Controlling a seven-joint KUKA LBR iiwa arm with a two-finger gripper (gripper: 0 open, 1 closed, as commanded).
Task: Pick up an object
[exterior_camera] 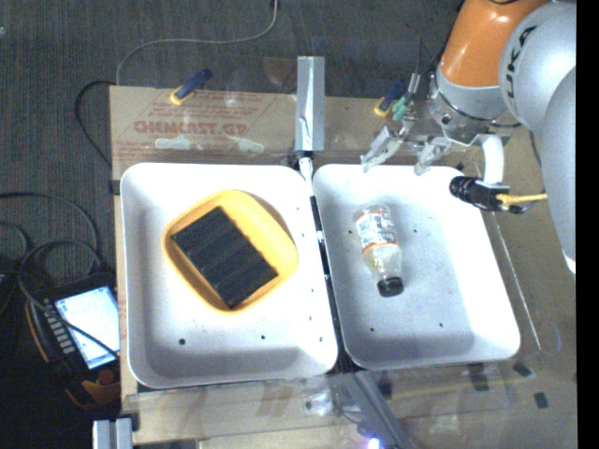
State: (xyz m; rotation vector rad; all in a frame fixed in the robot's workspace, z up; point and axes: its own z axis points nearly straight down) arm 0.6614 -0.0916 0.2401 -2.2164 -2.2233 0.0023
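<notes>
While hovering over upper rim of right bin (487, 279), upper right of frame, my gripper (401, 153) spread open, nothing between fingers. Clear bottle (378, 248), dark cap toward bottom, lies mid-bin; label unreadable. Left bin (150, 344): yellow dish (271, 227) with black ridged block (226, 255). Cardboard (140, 138) print reads roughly "CHEMCAST GP".

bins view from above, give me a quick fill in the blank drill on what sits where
1. The clear bottle lies on its side in the ____ bin as the camera sees it.
2. The bottle's cap is ____ in colour.
3. The yellow dish in the other bin holds a ____ ridged block.
4. The gripper hangs over the far rim of the bin that holds the ____.

Missing words: right; black; black; bottle
</notes>
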